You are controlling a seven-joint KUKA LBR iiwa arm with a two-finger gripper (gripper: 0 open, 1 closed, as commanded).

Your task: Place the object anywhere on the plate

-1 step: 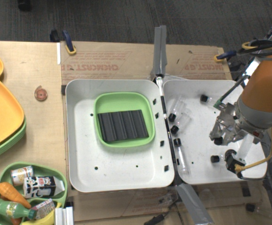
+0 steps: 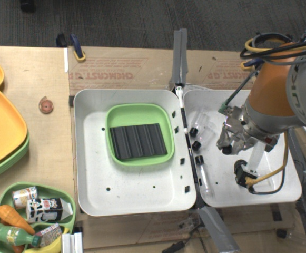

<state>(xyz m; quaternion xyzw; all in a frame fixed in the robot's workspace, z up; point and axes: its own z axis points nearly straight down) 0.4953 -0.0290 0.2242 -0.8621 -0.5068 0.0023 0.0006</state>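
Far to the left of the green plate (image 2: 140, 115), at the edge of the worktop (image 2: 47, 78), two orange dishes (image 2: 0, 120) are seen, the lower one resting on a green rim. One small reddish disc (image 2: 46, 105) lies between those dishes and the plate. Below and left of the plate, one green bowl (image 2: 63, 196) is filled with toy foods, among them a carrot (image 2: 13, 216) and a small can (image 2: 24, 196). One blue and yellow clamp (image 2: 77, 48) is set up and left of the plate, beyond the bins.

Two white bins are counted. The one green plate is seated in the left bin (image 2: 89, 183), toward its far side. One dark ribbed slab (image 2: 140, 141) is laid flat on the plate, inside its rim, and covers most of its floor.

Right of the plate, just past the divide, three small black pieces (image 2: 196, 145) are scattered in the right bin (image 2: 216, 194). Further right, the one arm (image 2: 271, 96) is leaned over that bin, and the pincer (image 2: 232, 140) is held low above the bin floor. Whether the pincer is wide or narrow cannot be told, as it is masked by the wrist. Nothing is seen in its grip. The slab lies well apart from the pincer, to its left, across the divide.
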